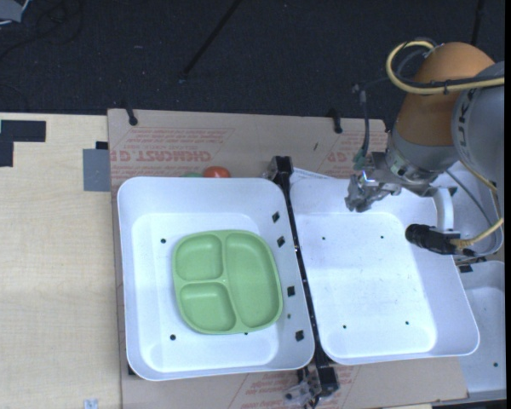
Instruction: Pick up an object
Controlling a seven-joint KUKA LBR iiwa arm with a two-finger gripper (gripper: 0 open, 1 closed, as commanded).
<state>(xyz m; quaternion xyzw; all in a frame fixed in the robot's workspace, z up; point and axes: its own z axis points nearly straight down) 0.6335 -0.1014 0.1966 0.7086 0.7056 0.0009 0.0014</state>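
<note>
Tool (364, 196) over far edge of right bin (443, 331), nothing visibly held; whether released or clenched, cannot tell. Green divided plate (227, 280) flat in left bin (145, 228). Red object (216, 173) behind left bin, on tabletop (43, 245).

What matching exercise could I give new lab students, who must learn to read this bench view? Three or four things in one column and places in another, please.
Things:
1. green three-compartment plastic plate
2. small orange-red round object
3. two-finger gripper
4. black clips strip

Places:
A. between the two white bins
B. over the far edge of the right-hand bin
C. flat inside the left-hand bin
D. on the cardboard just behind the left-hand bin's far rim

Pairs: 1-C, 2-D, 3-B, 4-A
</note>
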